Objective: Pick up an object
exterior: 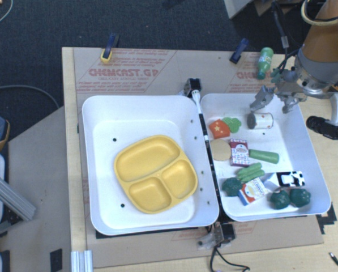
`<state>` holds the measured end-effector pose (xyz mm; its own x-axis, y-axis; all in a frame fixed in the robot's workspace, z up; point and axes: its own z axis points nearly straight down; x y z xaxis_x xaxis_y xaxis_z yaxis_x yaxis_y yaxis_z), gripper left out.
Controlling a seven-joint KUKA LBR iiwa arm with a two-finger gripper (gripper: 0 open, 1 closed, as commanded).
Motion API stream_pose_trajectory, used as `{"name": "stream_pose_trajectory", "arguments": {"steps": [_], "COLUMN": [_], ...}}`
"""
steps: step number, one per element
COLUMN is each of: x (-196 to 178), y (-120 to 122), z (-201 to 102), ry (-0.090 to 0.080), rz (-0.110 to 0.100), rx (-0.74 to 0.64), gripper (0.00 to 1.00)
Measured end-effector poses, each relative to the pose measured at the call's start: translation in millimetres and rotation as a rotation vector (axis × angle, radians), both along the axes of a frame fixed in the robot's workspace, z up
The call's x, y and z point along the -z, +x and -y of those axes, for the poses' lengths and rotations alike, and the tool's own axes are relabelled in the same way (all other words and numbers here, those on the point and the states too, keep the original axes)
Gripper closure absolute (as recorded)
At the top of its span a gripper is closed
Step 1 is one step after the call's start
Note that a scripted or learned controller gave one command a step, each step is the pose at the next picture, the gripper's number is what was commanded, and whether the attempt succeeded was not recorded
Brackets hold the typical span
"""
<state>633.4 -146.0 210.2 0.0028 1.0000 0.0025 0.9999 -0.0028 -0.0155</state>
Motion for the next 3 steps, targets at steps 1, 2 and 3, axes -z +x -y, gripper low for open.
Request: {"name": "stream_pose_trajectory", "arguments": {"steps": [1,2,3], "x": [-9,47,92], "y": [3,7,5], "z": [0,8,2], "ry": [-0.002,-0.002,-0.001], "rz": [0.015,0.01,0.009], "rx": [-0.003,-0.002,-0.004], "gripper": [0.0,0.0,0.0]}}
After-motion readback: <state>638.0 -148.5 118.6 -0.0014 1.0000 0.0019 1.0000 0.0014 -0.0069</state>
